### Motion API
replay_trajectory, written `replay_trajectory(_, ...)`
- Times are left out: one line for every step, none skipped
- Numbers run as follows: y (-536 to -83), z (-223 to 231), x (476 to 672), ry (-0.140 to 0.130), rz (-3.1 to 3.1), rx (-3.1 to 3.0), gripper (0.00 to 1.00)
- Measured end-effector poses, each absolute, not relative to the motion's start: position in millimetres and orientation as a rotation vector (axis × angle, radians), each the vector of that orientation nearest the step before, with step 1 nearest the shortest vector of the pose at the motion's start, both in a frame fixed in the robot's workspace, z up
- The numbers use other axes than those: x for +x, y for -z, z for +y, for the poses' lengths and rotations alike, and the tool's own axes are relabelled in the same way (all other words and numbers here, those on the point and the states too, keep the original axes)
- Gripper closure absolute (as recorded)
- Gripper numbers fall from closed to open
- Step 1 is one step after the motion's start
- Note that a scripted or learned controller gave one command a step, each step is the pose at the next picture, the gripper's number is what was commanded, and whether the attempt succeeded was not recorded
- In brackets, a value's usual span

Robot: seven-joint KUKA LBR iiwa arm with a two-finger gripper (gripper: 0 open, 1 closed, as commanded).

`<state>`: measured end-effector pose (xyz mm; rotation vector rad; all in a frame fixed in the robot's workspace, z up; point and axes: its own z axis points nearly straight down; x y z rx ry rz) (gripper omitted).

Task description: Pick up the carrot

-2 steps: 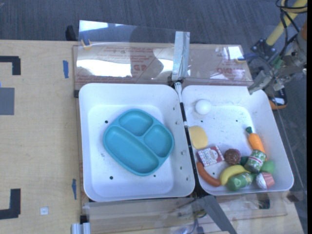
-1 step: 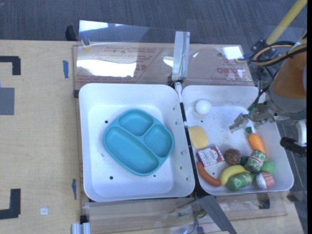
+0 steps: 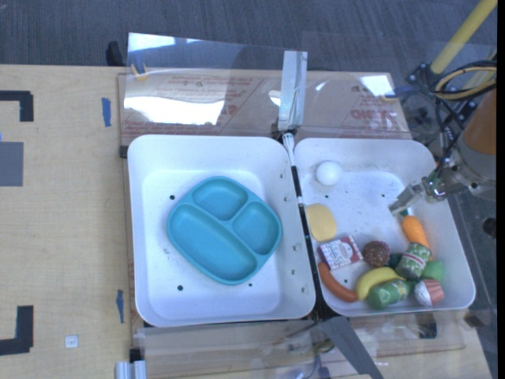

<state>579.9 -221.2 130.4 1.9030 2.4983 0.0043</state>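
Observation:
The carrot (image 3: 414, 231) is a short orange piece lying near the right wall of the right bin (image 3: 371, 155), above a pile of toy food. My gripper (image 3: 405, 201) reaches in from the right and hangs just above and to the left of the carrot's upper end. Its tip is close to the carrot, and nothing shows held in it.
Below the carrot lie a green can (image 3: 415, 260), a banana (image 3: 377, 279), a brown ball (image 3: 375, 253), a red sausage (image 3: 338, 284) and a red-and-white packet (image 3: 339, 253). A white egg (image 3: 328, 172) and a yellow piece (image 3: 321, 221) sit further left. The left bin holds a blue divided plate (image 3: 225, 229).

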Motion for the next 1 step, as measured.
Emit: replay_trajectory(-141.5, -221.6, 581.3, -0.006, 2.493, 1.9, 1.0)
